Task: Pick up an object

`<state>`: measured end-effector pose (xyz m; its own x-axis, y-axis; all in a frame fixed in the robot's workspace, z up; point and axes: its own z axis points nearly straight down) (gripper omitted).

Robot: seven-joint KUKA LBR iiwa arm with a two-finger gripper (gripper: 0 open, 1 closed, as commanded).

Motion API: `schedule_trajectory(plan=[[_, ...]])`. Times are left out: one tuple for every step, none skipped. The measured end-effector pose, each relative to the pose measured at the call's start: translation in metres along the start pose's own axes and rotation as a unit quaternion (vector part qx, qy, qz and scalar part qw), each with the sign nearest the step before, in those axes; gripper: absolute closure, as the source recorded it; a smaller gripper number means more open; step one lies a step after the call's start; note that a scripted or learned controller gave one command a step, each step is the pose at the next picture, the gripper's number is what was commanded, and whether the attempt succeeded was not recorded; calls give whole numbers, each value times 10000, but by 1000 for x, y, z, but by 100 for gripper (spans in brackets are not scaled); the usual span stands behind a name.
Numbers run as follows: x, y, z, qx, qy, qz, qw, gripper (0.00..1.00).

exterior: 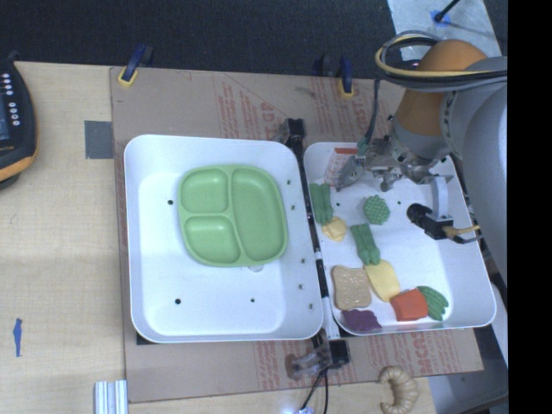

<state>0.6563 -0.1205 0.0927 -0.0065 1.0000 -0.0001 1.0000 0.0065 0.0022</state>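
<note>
My gripper hangs over the back of the right bin, just above a round knobbly green toy. Nothing shows between its tips. In that bin lie a green pickle, a small yellow piece, a long green vegetable, a bread slice, a yellow wedge, a purple piece, an orange block and a leafy green piece.
The left bin holds a green divided plate. A tan curled object lies on the bench in front of the right bin. A black and orange pendant sits at the far left. Clamps hold the back edge.
</note>
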Motion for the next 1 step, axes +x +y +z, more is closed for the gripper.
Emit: schedule_trajectory(plan=[[-58, 1, -102, -26, -24, 31, 10000, 0]])
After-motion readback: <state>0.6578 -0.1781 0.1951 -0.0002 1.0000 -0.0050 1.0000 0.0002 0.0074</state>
